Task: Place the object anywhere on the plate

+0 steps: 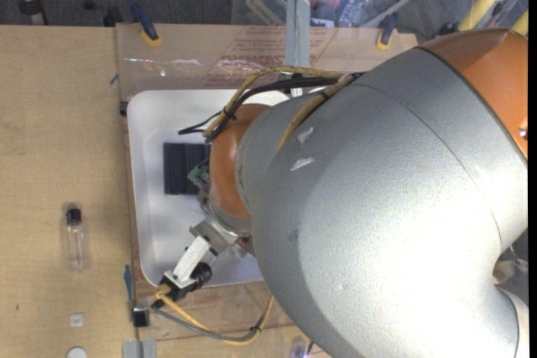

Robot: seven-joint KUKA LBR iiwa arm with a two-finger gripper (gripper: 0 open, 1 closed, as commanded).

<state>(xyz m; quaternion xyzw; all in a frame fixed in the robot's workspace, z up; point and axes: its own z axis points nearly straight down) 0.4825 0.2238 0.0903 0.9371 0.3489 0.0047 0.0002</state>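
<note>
The arm covers most of the bin, its wrist low over the white floor. A dark flat block lies in the bin just left of the wrist. Whether the jaws are parted cannot be told. A vial lies on the table.

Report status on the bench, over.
Arm low over the white bin, blocking most of it. Gripper hidden under the arm. Plate and object unseen. Black block in the bin; small clear bottle outside on the bench.
</note>
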